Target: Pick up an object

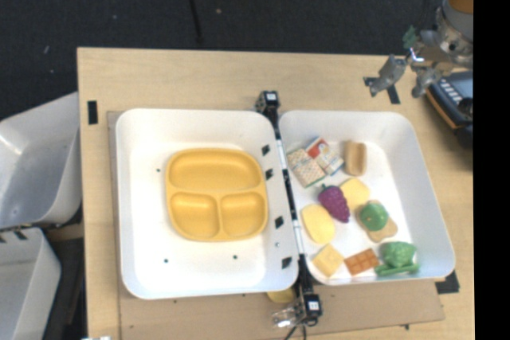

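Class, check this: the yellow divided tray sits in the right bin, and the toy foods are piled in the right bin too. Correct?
Not quite. The camera view shows the yellow divided tray in the left bin. The toy foods, such as the purple grapes, do lie in the right bin.

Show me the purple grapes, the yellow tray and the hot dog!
purple grapes [335, 202], camera view, middle of the bunch.
yellow tray [215, 193], camera view, centre divider.
hot dog [355, 158], camera view, middle of the bun.
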`<state>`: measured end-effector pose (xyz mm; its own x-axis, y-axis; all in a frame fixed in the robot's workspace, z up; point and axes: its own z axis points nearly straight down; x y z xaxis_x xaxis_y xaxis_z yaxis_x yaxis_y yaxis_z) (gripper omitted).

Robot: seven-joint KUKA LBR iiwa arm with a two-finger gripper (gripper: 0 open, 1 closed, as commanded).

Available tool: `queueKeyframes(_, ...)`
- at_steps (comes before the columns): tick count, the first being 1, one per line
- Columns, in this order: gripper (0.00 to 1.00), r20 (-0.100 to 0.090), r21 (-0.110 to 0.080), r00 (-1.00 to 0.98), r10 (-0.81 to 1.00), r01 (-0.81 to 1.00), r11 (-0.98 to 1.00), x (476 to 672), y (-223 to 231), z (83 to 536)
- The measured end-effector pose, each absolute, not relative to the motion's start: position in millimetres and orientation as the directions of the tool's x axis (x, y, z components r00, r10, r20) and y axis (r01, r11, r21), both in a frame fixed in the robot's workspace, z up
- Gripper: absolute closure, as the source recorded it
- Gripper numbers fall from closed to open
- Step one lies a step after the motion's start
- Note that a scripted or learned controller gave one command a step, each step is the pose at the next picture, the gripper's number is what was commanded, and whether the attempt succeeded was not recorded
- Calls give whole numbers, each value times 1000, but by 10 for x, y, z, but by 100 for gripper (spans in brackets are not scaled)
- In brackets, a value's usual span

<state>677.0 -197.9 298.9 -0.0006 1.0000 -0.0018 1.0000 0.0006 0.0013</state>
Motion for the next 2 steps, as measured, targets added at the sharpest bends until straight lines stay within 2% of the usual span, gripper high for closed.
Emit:
queueKeyframes(1, 0, 1, -8, 1, 1000, 1000, -1, 6222, -1909, 2225)
queueKeyframes(2, 0, 3, -12, 2, 1000, 1000, -2, 5521, -1766, 1330)
